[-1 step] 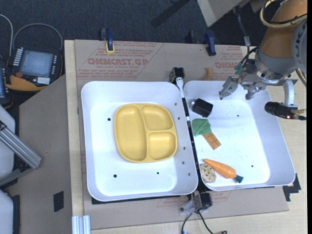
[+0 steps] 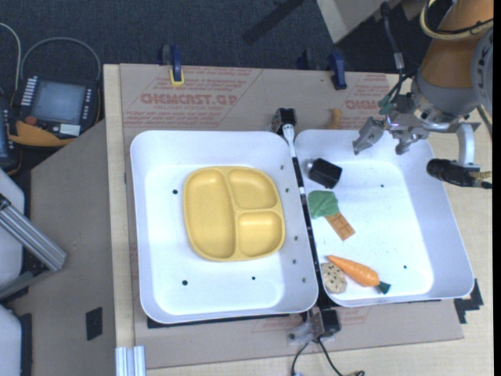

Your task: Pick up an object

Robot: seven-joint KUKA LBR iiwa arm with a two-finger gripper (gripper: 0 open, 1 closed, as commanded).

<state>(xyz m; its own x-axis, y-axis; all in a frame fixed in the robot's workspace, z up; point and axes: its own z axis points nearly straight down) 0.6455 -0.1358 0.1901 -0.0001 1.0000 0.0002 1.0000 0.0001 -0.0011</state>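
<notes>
In the right bin (image 2: 415,210), nearest us, we see a cookie (image 2: 333,276) beside an orange carrot (image 2: 354,270). Farther in lie a green-and-tan piece (image 2: 329,210), then a black block (image 2: 324,171). Above the bin's far edge our gripper (image 2: 387,139) hangs with fingers spread, grasping nothing. The left bin (image 2: 156,233) holds a yellow tray (image 2: 233,212).

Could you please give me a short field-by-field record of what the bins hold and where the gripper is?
left bin: yellow three-compartment plastic tray
right bin: black block, green leaf-shaped piece, small brown rectangle, orange toy carrot, speckled cookie
gripper: two-finger gripper open above the right bin's far edge, holding nothing
</notes>
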